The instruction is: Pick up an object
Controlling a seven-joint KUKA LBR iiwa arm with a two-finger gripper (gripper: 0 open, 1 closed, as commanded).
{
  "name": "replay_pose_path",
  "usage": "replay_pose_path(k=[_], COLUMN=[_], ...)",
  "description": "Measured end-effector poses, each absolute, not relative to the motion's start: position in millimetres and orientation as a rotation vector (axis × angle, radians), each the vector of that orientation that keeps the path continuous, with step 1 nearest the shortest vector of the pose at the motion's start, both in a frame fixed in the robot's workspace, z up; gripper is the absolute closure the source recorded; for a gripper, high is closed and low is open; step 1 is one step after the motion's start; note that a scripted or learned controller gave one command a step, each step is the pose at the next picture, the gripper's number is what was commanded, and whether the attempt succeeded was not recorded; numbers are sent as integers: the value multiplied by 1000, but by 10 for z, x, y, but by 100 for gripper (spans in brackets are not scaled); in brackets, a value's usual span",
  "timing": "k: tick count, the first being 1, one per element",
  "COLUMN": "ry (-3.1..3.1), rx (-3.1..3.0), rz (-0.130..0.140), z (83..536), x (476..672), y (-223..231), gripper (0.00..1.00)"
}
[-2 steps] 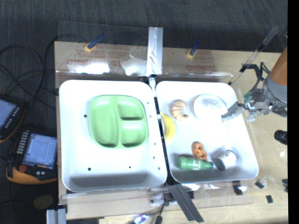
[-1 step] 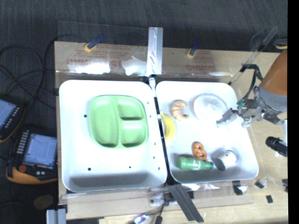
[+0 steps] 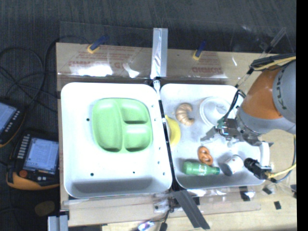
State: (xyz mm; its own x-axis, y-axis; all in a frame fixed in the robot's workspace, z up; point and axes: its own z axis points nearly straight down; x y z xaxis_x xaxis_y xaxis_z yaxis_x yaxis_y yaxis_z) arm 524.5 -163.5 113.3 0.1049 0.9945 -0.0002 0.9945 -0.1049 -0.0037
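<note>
Our tabletop (image 3: pixel 72 52) bears two white bins. In the right bin (image 3: pixel 192 93), the orange pretzel (image 3: pixel 205 154) lies just below-left of our gripper (image 3: pixel 217 130), closer than the green bottle (image 3: pixel 199 168) lying lengthwise left-right. It looks small and twisted. We cannot tell the gripper's spread.

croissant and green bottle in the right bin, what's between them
The orange pretzel lies between the croissant and the green bottle, in the camera view.
</note>
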Motion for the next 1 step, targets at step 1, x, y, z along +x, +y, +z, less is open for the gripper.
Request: replay_pose_path(k=[1], ry=[-2395], rx=[-2059], rz=[-7], z=[902], x=[4880], y=[-1198], gripper=[0])
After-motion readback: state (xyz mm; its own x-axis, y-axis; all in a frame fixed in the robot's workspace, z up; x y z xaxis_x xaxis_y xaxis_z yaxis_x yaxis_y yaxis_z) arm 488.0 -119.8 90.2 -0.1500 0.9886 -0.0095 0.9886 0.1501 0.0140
